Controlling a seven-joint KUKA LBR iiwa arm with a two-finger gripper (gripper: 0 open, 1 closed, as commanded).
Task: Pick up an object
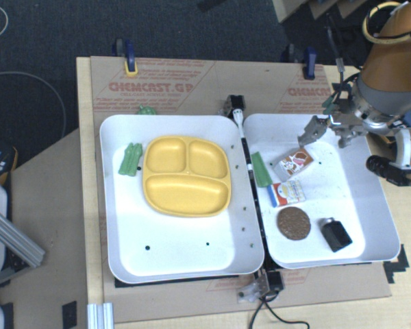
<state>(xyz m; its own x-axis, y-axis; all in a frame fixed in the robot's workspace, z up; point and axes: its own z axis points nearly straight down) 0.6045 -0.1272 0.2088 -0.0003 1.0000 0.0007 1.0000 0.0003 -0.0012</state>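
Camera view: tool (329,130) above right bin (370,204) — empty-handed.

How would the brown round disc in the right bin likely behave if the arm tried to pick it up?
The brown disc lies flat on the right bin floor, so it probably offers little edge to pinch. It looks thin and likely light. It seems more apt to slide than roll; the black block beside it might get nudged.

On my surface (96,184) two bins sit side by side. The left bin (123,245) holds a divided plate (187,175) with a pod (131,160) just left of it. The right bin (370,218) holds a packet (294,163), a card (288,193), a disc (294,223) and a block (336,234).
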